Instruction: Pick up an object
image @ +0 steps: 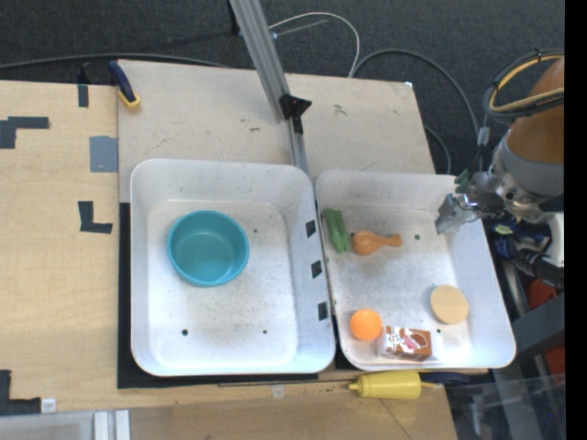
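Hand (452, 213) low, wrist tilted leftward

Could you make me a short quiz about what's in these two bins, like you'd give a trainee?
1. True or false: the blue bowl lies in the left bin.
2. Which thing lies nearest the orange ball? A. green piece B. red packet C. blue bowl
3. Fill in: the gripper is above the right bin's ____ corner, as seen in the picture.

Key
1. True.
2. B. The packet lies just right of the ball.
3. Upper right. No thing shows between its fingers.
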You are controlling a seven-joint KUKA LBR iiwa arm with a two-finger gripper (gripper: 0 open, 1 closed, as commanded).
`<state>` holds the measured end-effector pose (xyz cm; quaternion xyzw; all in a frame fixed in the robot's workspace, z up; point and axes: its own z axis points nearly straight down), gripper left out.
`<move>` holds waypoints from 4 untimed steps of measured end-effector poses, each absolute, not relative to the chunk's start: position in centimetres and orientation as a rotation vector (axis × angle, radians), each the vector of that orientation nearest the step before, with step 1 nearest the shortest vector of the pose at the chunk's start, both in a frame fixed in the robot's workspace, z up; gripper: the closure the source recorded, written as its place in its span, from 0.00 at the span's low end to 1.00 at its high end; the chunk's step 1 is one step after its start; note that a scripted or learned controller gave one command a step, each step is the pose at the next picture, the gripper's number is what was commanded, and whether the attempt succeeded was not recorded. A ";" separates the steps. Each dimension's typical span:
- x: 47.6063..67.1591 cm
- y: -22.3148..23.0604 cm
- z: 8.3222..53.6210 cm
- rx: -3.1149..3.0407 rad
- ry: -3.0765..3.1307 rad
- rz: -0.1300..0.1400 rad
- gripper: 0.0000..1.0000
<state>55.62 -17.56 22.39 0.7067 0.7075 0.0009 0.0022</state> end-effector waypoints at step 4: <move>58.4 -1.9 24.5 2.214 2.231 0.001 1.00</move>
